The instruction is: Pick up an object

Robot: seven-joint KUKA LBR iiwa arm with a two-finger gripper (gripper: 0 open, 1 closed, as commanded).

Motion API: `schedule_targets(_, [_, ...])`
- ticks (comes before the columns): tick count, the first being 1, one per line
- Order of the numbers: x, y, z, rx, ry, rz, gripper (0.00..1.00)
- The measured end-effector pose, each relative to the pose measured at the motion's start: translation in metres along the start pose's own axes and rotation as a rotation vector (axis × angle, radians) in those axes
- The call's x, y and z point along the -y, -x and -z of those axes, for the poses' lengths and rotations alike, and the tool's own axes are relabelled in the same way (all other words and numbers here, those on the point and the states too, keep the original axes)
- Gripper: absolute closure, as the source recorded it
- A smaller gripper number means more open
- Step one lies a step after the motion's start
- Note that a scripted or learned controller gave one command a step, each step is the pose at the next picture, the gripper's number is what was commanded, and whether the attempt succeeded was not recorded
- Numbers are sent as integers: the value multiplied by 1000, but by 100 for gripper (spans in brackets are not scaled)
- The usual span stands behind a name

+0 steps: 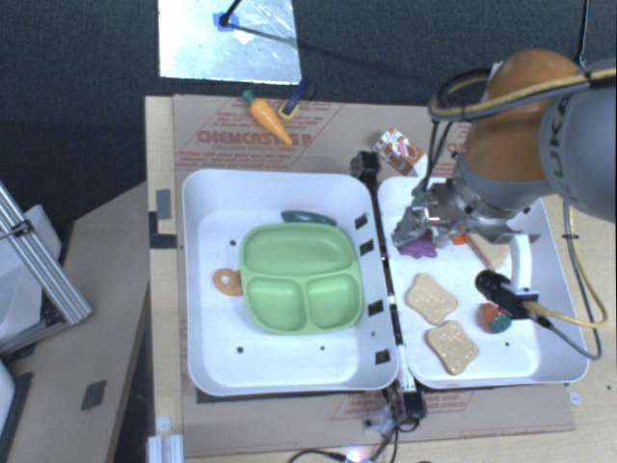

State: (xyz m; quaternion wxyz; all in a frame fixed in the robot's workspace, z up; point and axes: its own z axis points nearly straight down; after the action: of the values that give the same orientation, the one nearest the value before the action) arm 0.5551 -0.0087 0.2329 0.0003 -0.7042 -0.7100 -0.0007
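Camera view: gripper [416, 228] low in right bin [525, 350], upper-left part, close to wall shared with left bin [217, 345]. Opening unreadable from this angle; can't tell if anything held. Purple toy [420, 249] on bin floor right at gripper tip, touching or just apart, can't tell which. Toast slice [431, 299] mid-bin, second toast slice [451, 346] just beside it toward front edge. Small red-and-teal item [495, 319] right of first slice. Tan stick-like piece [482, 252] right of purple toy, partly under arm. Left bin: green divided plate [299, 278] in centre, orange ring [228, 282] just left of it, dark teal item [308, 218] peeking past plate's far rim. Outside bins, on cardboard [222, 143]: toy carrot [269, 121], small red-and-white box [397, 150]. Foil sheet [229, 27] further back on dark floor.
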Motion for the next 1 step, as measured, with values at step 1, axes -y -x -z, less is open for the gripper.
schedule_targets(1, [-3,1,-1,1,1,-3,100])
